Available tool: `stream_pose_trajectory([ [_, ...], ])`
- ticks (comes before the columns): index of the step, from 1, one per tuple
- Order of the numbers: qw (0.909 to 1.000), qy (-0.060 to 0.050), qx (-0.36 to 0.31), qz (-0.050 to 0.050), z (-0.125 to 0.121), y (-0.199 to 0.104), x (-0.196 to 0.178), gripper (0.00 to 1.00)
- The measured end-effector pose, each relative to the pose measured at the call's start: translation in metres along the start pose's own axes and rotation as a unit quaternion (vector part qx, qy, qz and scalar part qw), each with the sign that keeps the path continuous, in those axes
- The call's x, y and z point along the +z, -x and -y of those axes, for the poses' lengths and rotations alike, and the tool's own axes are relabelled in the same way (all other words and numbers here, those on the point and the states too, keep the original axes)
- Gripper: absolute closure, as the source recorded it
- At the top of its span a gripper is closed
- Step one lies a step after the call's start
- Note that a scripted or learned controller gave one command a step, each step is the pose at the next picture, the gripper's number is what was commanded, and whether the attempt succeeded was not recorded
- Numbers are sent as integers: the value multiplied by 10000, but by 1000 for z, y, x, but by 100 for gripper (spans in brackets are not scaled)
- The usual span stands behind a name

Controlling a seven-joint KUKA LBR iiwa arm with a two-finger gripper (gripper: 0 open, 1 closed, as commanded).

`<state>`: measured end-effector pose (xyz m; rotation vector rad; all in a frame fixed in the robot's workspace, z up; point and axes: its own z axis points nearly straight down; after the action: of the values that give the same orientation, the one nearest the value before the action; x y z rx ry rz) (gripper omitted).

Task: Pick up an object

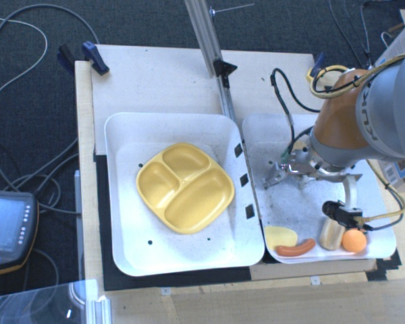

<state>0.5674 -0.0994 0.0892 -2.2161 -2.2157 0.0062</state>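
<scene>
In the right bin [273, 130], several small things lie along the near edge: a pale yellow piece [281, 235], a red-orange sausage [295, 249], a tan cylinder [331, 233] and an orange ball [354, 240]. My gripper [275, 175] is over the bin's bare floor near its left wall, pointing left, well behind those things. I see nothing in it. The grey and orange arm [347, 123] covers the bin's right part.
The left bin [121, 140] holds a yellow divided plate [185, 187]. A metal pole [206, 25] slants down to the wall between the bins. Black cables loop over the right bin's far end. Blue clamps sit at the bench's far corners.
</scene>
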Motion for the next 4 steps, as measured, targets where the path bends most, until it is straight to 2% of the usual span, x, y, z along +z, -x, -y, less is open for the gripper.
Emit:
stream_pose_trajectory([
  [1,10000,40,0,2,-2,0,-14,100],
  [4,10000,78,-14,16,-12,-16,-151,100],
])
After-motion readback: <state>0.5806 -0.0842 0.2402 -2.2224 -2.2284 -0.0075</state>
